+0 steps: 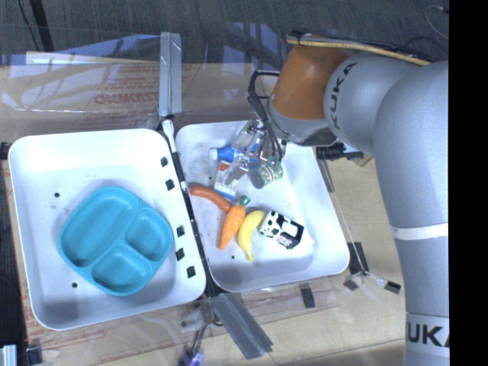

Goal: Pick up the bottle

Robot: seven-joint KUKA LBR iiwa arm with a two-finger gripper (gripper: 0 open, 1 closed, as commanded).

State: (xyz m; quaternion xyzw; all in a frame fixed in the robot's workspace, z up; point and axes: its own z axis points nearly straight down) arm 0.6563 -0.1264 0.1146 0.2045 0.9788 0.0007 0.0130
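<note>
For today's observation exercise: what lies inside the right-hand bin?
The right bin holds a bottle, a carrot, a banana, an orange strip and a black-and-white toy. The end effector covers whatever lies beneath it.

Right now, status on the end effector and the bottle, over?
End effector low in right bin, finger state unclear. Bottle lying beside it, grasp not confirmed. Carrot and banana nearby, apart from bottle.

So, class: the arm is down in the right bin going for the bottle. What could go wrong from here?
1. The pincer sits over a tight cluster: bottle and can lie close, so it may catch the can.
2. The carrot and banana lie just below; a nudged bottle could slide against them.
</note>
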